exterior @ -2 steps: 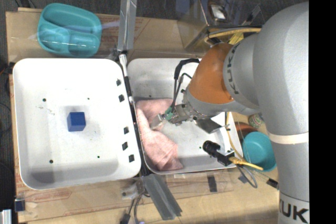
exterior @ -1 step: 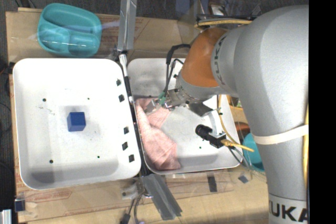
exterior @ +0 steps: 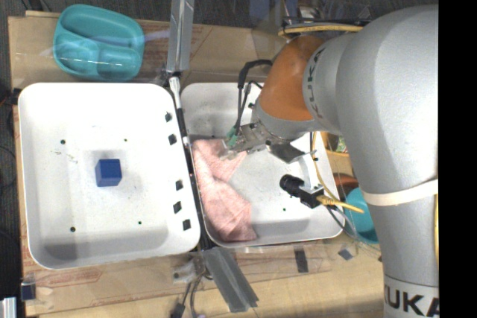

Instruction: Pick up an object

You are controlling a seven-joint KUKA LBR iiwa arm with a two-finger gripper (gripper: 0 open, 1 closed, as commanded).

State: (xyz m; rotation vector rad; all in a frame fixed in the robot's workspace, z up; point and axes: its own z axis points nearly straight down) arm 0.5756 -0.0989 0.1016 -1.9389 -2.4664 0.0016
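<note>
Reaching in from three o'clock, the grey arm [exterior: 387,123] bends over the right bin [exterior: 298,231], its orange band [exterior: 289,86] sitting above the wrist near the bin's twelve o'clock wall. The jaws [exterior: 240,139] hang low at the bin's ten o'clock corner, right at the upper end of a pink cloth [exterior: 222,190]. Whether they are wide, narrow or closed on anything cannot be told: the wrist hardware covers the tips, and a greenish bit shows there without making the matter clear. The tips appear to touch or nearly touch the cloth's top edge, but no fold is visibly caught between them.

The pink cloth lies crumpled along the nine o'clock wall of the right bin, running from the jaws down toward six o'clock, where it bunches thicker. A black cylindrical part [exterior: 298,190] with a yellow cable juts from the arm over the bin's middle, toward four o'clock of the jaws.

In the left bin [exterior: 45,160], a small blue cube [exterior: 109,172] rests flat on the floor, slightly toward nine o'clock of centre, well apart from the arm. On the worktop [exterior: 30,33] beyond that bin, at eleven o'clock, lies a teal plastic tray [exterior: 98,42].
</note>
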